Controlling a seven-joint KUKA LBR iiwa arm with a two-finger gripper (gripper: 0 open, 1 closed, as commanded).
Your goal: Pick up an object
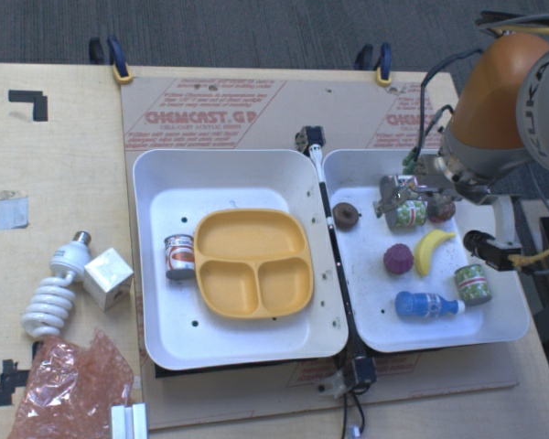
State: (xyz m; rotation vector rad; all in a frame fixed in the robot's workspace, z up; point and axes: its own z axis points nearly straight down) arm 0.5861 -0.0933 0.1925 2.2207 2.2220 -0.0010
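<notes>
Right bin crowded, gripper over green can near rim

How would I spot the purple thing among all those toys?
Look in the right-hand white bin, the one under the arm. Near its middle, just left of the banana and above the blue bottle, lies the purple ball, the only round purple thing there.

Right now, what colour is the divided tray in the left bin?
Yellow-orange tray, seen in the camera view.
</notes>
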